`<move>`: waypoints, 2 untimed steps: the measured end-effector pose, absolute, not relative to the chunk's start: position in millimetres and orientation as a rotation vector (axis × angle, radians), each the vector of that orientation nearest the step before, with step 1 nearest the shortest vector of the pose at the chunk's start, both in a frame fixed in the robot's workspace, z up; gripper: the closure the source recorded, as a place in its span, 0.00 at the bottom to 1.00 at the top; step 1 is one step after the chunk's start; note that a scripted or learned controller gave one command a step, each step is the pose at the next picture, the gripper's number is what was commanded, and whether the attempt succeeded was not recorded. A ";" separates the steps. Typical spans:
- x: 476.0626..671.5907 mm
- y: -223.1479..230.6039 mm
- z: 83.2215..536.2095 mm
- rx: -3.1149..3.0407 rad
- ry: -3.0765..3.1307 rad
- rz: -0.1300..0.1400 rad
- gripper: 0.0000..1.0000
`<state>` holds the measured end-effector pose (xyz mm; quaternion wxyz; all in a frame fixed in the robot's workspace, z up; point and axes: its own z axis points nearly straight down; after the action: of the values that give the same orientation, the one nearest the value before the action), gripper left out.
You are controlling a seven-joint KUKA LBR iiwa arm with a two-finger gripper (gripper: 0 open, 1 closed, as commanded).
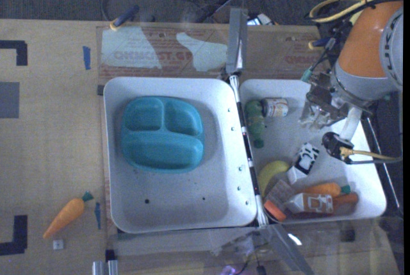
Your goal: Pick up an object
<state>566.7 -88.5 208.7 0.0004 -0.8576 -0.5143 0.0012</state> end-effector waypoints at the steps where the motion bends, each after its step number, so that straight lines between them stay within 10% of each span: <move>1: 615.9 -24.1 182.8 -2.763 -1.492 0.005 1.00; 2: 613.0 -32.6 183.0 -2.564 -1.811 0.006 1.00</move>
<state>613.0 -32.6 183.0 0.0016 -0.8168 -0.5769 0.0019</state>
